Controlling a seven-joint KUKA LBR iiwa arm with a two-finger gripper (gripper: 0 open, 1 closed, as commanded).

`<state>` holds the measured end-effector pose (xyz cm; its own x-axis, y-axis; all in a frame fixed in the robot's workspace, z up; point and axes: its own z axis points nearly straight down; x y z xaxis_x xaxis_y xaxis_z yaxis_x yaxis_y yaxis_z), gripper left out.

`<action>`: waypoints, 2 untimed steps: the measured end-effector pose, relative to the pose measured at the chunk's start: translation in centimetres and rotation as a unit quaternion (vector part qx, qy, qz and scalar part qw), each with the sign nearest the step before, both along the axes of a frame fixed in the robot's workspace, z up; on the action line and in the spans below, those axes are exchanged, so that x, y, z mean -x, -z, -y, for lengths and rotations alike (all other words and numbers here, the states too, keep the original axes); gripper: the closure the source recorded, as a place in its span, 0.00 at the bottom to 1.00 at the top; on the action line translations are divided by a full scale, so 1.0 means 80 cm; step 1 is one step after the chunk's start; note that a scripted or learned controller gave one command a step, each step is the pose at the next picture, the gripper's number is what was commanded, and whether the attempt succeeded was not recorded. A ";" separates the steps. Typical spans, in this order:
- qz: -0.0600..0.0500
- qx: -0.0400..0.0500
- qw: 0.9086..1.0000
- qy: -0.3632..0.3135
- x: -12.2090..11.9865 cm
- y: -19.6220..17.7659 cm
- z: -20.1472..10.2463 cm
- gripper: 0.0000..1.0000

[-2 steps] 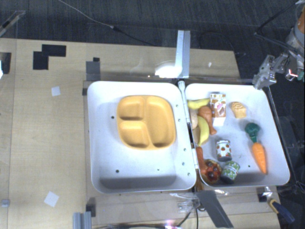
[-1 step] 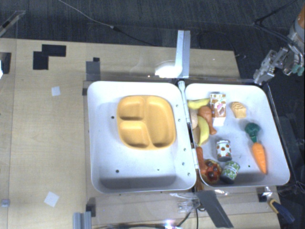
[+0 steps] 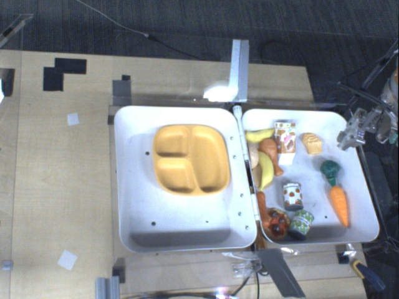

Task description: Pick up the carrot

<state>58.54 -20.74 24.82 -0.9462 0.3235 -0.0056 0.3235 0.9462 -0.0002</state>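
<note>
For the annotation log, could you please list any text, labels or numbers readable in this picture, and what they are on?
No text can be read.
Carton: printed pattern, too blurred to read.
Can: printed label, too small to read.
Green-lidded jar: label too blurred to read.

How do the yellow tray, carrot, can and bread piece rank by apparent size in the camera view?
Largest to smallest:
1. yellow tray, by far
2. carrot
3. can
4. bread piece
Can and bread piece look close; the can stands upright, so that ordering is unsure.
</note>
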 end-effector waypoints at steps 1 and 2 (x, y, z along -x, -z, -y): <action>0.004 0.001 0.999 0.040 0.121 -0.065 -0.001 1.00; 0.003 -0.001 0.994 0.113 0.046 -0.066 -0.025 1.00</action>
